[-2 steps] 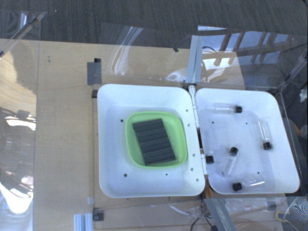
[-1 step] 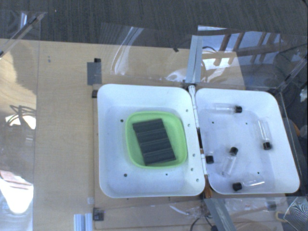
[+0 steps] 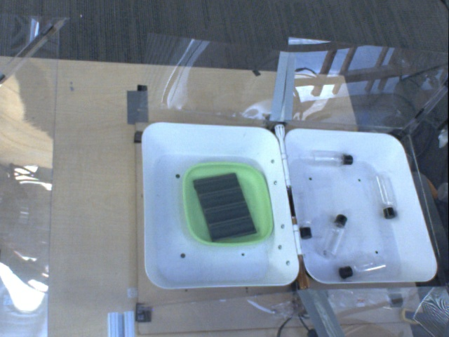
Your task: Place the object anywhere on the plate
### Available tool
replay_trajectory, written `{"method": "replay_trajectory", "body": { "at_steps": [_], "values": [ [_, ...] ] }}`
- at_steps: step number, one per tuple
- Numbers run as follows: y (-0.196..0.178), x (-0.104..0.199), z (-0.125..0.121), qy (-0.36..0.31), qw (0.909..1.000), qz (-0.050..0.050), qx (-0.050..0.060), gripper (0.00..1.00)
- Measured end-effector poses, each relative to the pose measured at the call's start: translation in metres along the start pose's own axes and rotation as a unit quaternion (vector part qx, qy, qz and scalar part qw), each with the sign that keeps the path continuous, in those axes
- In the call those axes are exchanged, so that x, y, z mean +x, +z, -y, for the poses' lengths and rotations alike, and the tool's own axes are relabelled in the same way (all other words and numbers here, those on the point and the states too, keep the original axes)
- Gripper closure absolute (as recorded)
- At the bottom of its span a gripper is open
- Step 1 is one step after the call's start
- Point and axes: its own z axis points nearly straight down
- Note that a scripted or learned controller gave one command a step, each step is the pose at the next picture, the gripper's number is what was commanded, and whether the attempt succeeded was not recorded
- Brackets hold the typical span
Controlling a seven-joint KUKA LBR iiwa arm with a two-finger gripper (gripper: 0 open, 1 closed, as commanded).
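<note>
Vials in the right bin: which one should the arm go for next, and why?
Probably the vial near the middle of the right bin. It lies apart from the walls and from the others, so the tool has room to close on it. The green plate in the left bin already holds a dark ridged block.

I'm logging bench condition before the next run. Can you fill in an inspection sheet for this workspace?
Surface: light wooden bench bearing two shallow white bins, left bin and right bin, side by side.
Job's things: square lime-green plate in the left bin, with a dark grey ribbed rectangular block lying on it.
Clutter: several clear vials with black caps scattered in the right bin.
Grippers: nothing seen.
Cables: dark cable at the front edge.
Surroundings: clear plastic panels; dark carpet behind.
</note>
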Motion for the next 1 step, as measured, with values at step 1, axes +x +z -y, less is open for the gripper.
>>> {"method": "replay_trajectory", "body": {
  "at_steps": [1],
  "values": [
    [0.0001,0.0002,0.0,0.063,0.998,0.0,0.0,0.0]
  ]
}}
